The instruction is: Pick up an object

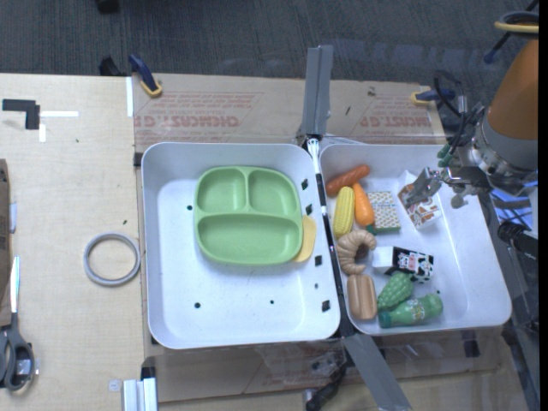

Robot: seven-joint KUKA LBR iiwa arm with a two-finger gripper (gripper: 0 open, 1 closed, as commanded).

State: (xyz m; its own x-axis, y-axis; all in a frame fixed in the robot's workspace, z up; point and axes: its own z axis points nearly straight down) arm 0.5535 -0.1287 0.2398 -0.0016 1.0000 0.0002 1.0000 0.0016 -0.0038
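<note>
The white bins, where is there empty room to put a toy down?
In the left bin, bare floor lies in front of and left of the green divided plate. In the right bin, bare floor runs along the right side, below the gripper. Its left side is crowded: toy corn, carrot, hot dog, green bottle.

Glossy plastic bins (171,255), matt green tray (248,215), wood bench (68,187).

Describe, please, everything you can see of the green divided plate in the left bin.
The green plate is pale green, plastic-looking, with rounded corners and three compartments: two small at the far side, one long at the near side. It lies flat, right way up, in the left bin, toward its far side. A yellow piece pokes out under its right edge.
</note>
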